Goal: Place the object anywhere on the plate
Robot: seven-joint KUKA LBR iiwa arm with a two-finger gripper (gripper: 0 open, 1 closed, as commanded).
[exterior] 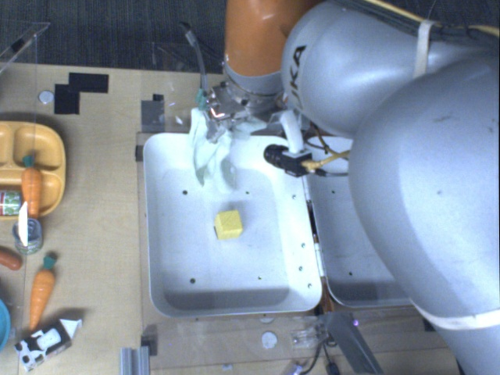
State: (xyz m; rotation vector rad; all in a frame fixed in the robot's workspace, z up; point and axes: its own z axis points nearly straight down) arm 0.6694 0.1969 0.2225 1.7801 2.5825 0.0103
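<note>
- Your tool (215,135) hovers at the left white plastic bin's (168,287) far edge; I cannot tell its grip state.
- The small yellow cube (228,224) sits mid-bin, so a descent here may miss it.

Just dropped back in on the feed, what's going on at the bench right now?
The grey KUKA arm with the orange band reaches in over the left shallow white bin, with its gripper hanging above the bin's far end. A small yellow block lies alone on the bin floor, nearer the camera than the gripper and apart from it. On the wooden bench to the left, a yellow divided plate has a toy carrot lying on it; a second carrot lies nearer the front edge.
</note>
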